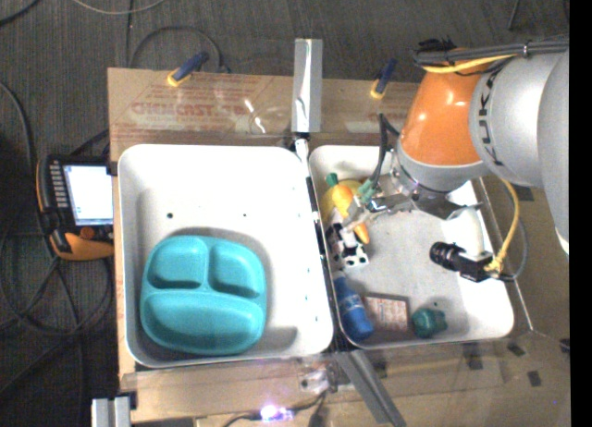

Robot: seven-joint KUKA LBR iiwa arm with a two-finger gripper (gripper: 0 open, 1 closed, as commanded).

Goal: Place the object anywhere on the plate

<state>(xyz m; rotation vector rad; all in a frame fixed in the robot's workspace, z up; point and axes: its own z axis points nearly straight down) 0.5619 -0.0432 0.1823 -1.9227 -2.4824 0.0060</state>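
While one bin (222, 189) holds teal plate (203, 291), other bin (416, 273) holds blue bottle (352, 312).

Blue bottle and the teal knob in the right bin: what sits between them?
A small brown card lies flat between the blue bottle and the teal knob, as the camera view shows.

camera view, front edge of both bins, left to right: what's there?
turquoise divided plastic plate → blue bottle-shaped object → flat brown rectangular card → small dark-teal rounded object
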